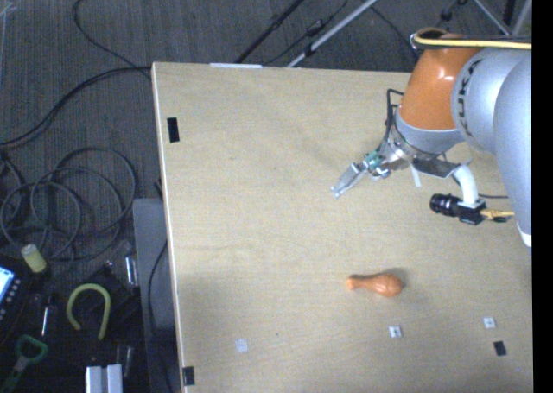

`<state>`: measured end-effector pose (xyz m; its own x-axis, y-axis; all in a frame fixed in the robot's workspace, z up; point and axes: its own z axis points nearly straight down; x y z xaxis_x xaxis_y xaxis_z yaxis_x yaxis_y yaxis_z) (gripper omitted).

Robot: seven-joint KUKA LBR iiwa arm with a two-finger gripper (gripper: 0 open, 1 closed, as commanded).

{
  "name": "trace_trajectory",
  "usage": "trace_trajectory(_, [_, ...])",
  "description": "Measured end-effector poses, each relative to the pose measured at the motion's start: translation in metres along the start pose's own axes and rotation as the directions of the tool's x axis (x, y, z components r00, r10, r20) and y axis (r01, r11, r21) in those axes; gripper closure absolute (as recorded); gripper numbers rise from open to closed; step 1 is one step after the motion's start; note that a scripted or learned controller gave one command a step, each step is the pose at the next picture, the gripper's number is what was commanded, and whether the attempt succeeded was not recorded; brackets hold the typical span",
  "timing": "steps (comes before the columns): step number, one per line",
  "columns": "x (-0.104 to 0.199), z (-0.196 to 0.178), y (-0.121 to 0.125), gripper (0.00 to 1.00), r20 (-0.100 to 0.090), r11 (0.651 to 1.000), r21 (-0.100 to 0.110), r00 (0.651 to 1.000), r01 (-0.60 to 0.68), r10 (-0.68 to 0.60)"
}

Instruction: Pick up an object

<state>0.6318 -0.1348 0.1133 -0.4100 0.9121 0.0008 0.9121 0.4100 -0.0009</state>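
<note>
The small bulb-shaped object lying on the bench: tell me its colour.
Orange; the bulb-shaped object shows plainly in the camera view, lying apart from the gripper.

Dark lettering ran along the grey arm point(501, 89) beside its orange band point(432, 89), but it was too foreshortened to be read.

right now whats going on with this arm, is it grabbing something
A grey KUKA arm with an orange band reaches in from the right over a tan bench top. Its gripper hangs above bare surface, with nothing visible between its fingers. The one graspable thing in sight, a small orange pear-shaped object, lies on the bench nearer the camera than the gripper and apart from it. So nothing has been picked up yet.
</note>
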Motion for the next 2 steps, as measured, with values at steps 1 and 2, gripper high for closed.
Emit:
trace_trajectory(1, [-0.034,-0.004,0.025,0.0,0.001,0.999,-0.001,0.999,-0.032,0.032])
trace_trajectory(2, [-0.054,0.029,0.016,0.0,0.003,0.947,0.0,0.947,0.322,-0.322])
